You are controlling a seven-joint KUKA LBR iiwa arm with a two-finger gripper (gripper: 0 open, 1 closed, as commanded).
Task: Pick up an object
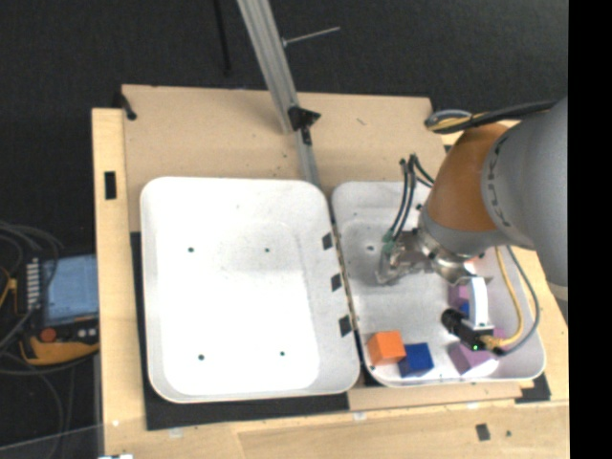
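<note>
My gripper (pixel 387 268) hangs low over the middle of the right bin (pixel 356 208), near its left wall, below the orange band of the arm (pixel 457 185). An orange block (pixel 386 346) and a blue block (pixel 417 360) lie side by side at the bin's front. A purple block (pixel 468 357) sits at the front right, partly behind a black and yellow part of the arm. Another purple piece (pixel 463 296) shows beside the wrist. Nothing is visible between the fingers.
The left bin (pixel 239 285) lies beside the right one, sharing a wall with black clips (pixel 337 281). A slanted metal pole (pixel 277 60) rises at the back. A blue device with cables (pixel 67 290) sits left of the bench.
</note>
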